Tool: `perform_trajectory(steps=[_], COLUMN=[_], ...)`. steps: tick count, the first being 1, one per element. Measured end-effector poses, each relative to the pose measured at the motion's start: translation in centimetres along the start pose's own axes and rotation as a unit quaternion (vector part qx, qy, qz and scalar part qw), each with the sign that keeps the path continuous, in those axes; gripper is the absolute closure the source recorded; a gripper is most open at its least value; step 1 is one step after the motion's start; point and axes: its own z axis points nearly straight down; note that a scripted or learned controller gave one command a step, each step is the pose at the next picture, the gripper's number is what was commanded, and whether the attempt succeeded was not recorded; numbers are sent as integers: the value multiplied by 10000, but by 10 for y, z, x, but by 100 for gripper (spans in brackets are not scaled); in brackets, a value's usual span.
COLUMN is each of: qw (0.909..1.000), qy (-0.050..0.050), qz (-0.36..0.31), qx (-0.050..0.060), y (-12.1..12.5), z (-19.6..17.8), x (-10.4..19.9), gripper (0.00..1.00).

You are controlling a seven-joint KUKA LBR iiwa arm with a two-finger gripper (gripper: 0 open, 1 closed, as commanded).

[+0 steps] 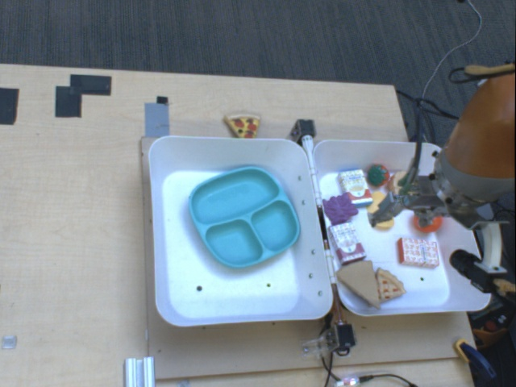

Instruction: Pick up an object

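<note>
Orange-banded arm hangs over the right bin [463, 297], its end effector [387, 208] low among the toys beside a yellow piece [385, 221]; whether it grips anything I cannot tell. Nothing looks lifted yet, so the pick remains.

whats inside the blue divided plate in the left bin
The blue divided plate sits in the left bin, and all three of its compartments show bare blue bottoms with no object in them. No part of the plate is covered.
</note>
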Motion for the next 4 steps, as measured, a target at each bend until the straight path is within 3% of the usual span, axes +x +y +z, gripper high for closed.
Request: perform_trajectory(steps=[1,2,3,4], qw=[10000,10000,10000,10000], qy=[-6,10,11,-8], qz=[18,2,-1,14], qx=[-61,-66,-63,-37], y=[37,38,38,-13], z=[126,115,115,137], x=[-1,1,1,6], gripper=[0,100,0,0])
